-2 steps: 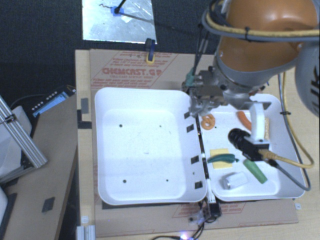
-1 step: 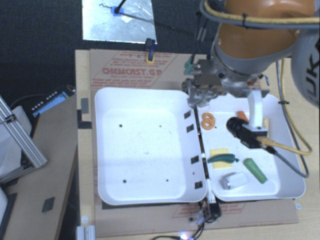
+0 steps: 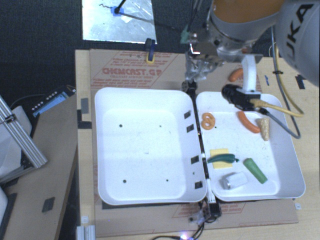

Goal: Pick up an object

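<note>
Nearest lies a pale grey stubby cylinder point(image 3: 234, 180) by the right white bin's point(image 3: 280, 149) near edge, with a green plastic cylinder point(image 3: 255, 170) beside it and an orange pretzel-shaped toy point(image 3: 207, 120) by its left wall. The grey gripper point(image 3: 191, 81) hangs over that bin's far-left corner; how far open it is cannot be told.

My gripper point(image 3: 190, 85) hangs upper middle, where left bin point(image 3: 107, 96) meets right bin point(image 3: 290, 156). The pretzel point(image 3: 207, 120) lies in the right bin, sausage point(image 3: 248, 122) just right of it.

Foil sheet point(image 3: 117, 14) lies on dark floor point(image 3: 40, 39) — tan bench point(image 3: 60, 134)
</note>
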Controlling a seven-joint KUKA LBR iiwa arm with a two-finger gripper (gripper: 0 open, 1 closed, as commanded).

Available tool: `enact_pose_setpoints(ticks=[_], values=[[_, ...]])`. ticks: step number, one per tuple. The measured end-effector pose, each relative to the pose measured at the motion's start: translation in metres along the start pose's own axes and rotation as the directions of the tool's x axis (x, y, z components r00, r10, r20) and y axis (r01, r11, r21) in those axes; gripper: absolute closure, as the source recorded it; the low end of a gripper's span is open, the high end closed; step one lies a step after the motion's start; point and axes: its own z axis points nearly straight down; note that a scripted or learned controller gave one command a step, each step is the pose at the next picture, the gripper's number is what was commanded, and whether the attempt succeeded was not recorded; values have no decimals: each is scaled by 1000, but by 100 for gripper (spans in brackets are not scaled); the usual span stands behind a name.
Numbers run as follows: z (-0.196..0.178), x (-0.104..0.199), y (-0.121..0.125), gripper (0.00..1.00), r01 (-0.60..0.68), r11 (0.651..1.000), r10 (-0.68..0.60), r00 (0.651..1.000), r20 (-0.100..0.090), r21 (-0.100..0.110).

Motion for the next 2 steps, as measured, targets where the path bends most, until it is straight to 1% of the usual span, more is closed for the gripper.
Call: enact_pose_setpoints(ticks=[1,2], values=[[26,-7,-96,100,5,1000,-5,1000,0,12],[16,-2,-88,100,5,1000,-5,1000,-1,5]])
